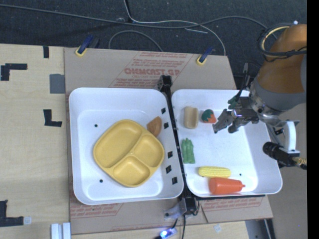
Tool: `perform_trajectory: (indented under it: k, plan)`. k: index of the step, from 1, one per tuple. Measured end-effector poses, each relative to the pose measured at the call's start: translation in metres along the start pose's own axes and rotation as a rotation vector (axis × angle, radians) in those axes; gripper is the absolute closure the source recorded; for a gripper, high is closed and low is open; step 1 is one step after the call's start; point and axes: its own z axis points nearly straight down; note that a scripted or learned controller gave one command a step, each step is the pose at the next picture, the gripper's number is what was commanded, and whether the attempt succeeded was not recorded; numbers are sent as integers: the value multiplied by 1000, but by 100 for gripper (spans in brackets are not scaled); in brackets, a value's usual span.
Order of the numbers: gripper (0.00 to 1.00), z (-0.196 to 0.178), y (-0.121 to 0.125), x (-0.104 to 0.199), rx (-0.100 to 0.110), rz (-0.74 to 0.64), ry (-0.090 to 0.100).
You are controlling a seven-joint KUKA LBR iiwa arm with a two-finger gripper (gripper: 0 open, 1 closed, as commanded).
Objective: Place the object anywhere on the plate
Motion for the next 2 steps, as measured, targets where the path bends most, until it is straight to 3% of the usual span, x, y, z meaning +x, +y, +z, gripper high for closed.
perform_trajectory:
  k: [2]
  plan:
    - [100,18,-18,112,1,1,-1]
